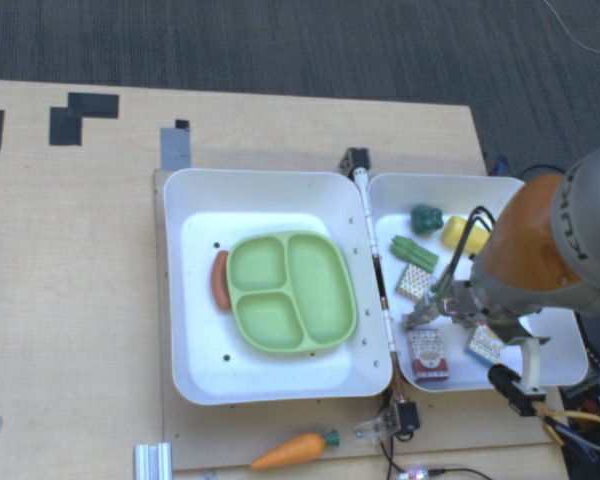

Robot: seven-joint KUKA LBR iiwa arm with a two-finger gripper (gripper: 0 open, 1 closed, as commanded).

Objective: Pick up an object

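Observation:
The right bin (pixel 570 363) holds several small items. A dark green piece (pixel 426 217) and a yellow piece (pixel 454 230) lie at the back. In front of them are a green ridged piece (pixel 413 252) and a checkered packet (pixel 413 283). A red and white packet (pixel 429 355) lies near the front wall, with a blue and white packet (pixel 485 345) to its right. My gripper (pixel 427 313) hangs low over the bin, between the checkered packet and the red and white packet. The arm's orange band (pixel 525 243) covers the bin's right part.
The left bin (pixel 195 268) holds a green three-section plate (pixel 290 291) and a red sausage (pixel 220 280) beside the plate's left edge. A toy carrot (pixel 293 451) lies on the bench in front of the bins. Cables and a clamp (pixel 395 423) sit at the front between the bins.

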